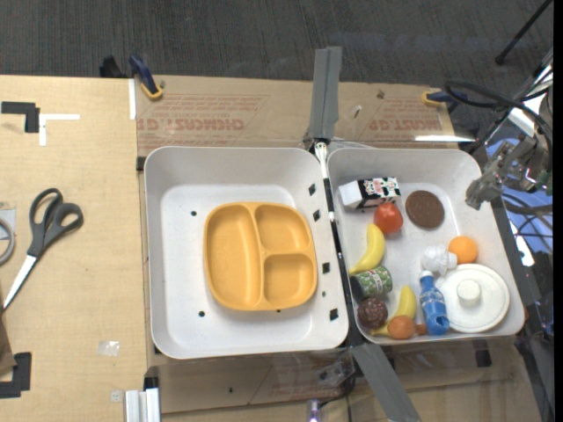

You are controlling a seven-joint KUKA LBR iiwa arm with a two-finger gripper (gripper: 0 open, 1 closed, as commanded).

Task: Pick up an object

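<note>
Over at the right edge of the frame, the gripper (489, 185) hung above the right rim of the right bin (413, 156); whether it was open or closed, I could not tell. Nothing showed in its grasp. Below and left of it lay a brown disc (425, 208), an orange ball (464, 250), a tomato (389, 218) and a banana (373, 248). The left bin (176, 262) held a yellow divided plate (260, 256).

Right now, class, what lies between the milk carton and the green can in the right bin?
In the camera view, a tomato and a banana lie between the milk carton and the green can.
</note>
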